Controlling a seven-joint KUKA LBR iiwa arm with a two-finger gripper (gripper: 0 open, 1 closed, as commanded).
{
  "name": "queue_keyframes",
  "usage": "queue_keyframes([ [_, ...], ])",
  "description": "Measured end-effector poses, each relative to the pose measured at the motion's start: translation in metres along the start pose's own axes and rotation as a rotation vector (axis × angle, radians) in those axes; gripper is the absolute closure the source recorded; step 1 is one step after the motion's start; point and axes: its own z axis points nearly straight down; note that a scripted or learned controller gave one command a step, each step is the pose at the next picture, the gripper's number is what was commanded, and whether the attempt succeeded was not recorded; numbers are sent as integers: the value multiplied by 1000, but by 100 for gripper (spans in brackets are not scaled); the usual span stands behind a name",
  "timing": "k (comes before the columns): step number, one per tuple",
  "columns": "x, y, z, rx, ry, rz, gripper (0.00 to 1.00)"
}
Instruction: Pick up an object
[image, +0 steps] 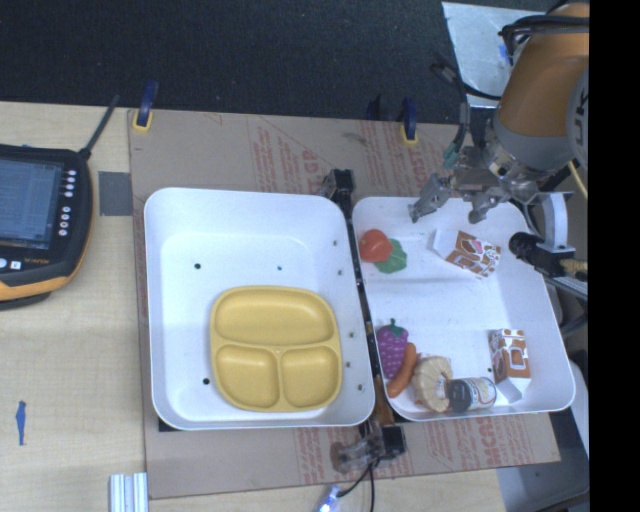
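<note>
On the far left of the table (70, 400) lay a control pendant (40, 225), well apart from the work. Next came the left bin (170, 215), which carried a yellow divided tray (275, 347) toward its near side, probably set there as a drop-off spot. Across the shared rim, the right bin (545, 300) held everything I might pick. Nearest the divider sat a red tomato with a green leaf (381, 249) at the far end, and a purple bunch of grapes (392, 347) touching an orange carrot (402, 370) at the near end. Beside those lay a pale bagel (433, 382) against a small dark can (470, 393). Farther right were two brown-and-white patterned packets, one (470, 253) near the far wall and one (510, 357) near the right wall.

My hand (456, 203) hovered over the far edge of the right bin with its fingers spread apart and nothing between them. I judged the far packet the likeliest target: it lay just beside and below my fingertips, flat, slightly skewed, clear of its neighbours.
</note>
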Motion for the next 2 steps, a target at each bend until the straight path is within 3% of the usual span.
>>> queue_keyframes([
  [1, 0, 22, 144, 4, -1, -3, 0],
  [2, -4, 23, 146, 1, -1, -2, 0],
])
